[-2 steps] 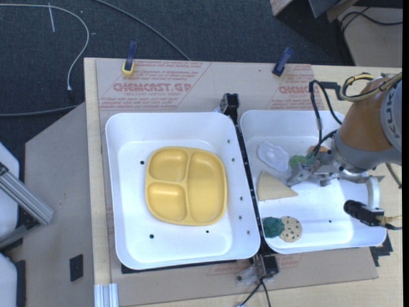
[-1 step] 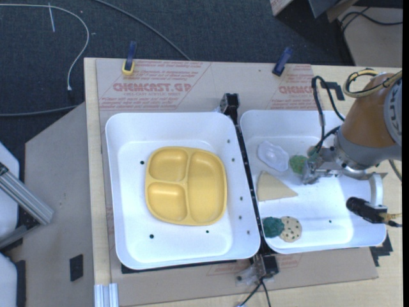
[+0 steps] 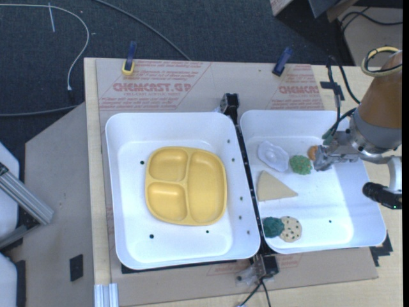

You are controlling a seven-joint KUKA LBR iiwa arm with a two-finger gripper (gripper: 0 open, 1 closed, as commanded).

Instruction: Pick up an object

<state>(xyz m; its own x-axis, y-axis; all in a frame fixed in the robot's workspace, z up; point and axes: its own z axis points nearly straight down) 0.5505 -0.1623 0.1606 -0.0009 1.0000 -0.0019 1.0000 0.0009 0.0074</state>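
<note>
- In the left bin [image 3: 121, 190]: a yellow divided plate [image 3: 186, 185] at the centre, well apart from the gripper, so no near target.
- In the right bin [image 3: 339, 226], left to right: a clear plastic piece [image 3: 273, 154] near the back-left corner, a pale wedge [image 3: 273, 187] near the left wall, a dark green piece [image 3: 272, 226] touching a speckled cookie [image 3: 291, 228] near the front edge, a green broccoli-like piece [image 3: 300, 165] toward the back.
- Just right of the broccoli: the gripper [image 3: 323, 158], low beside a small orange object [image 3: 312, 152].
- Grip state impossible to tell; nothing seen held.
- Best done by centring over one piece before closing, clear of neighbours.
- Around the bins: a brown board [image 3: 166, 85] with blue clips, dark carpet, loose cables.
</note>
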